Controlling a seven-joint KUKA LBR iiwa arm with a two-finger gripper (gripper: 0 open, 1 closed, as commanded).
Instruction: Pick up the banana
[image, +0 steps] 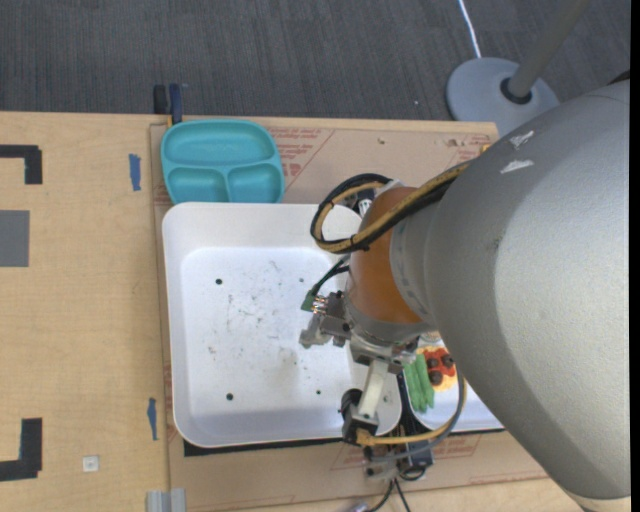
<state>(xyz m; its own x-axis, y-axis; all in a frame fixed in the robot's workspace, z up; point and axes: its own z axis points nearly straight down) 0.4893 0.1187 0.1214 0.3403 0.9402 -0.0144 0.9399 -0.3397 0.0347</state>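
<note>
Arm (385, 275) over left bin's (240, 300) right edge

Grey arm with orange band (500, 300) cut off by top, right and bottom edges; it covers most of the right-hand shallow white bin (475, 412). Close beside the jaws, green ridged item (418, 385) and orange-red item (438, 368) are mostly hidden, identity unclear.
</note>
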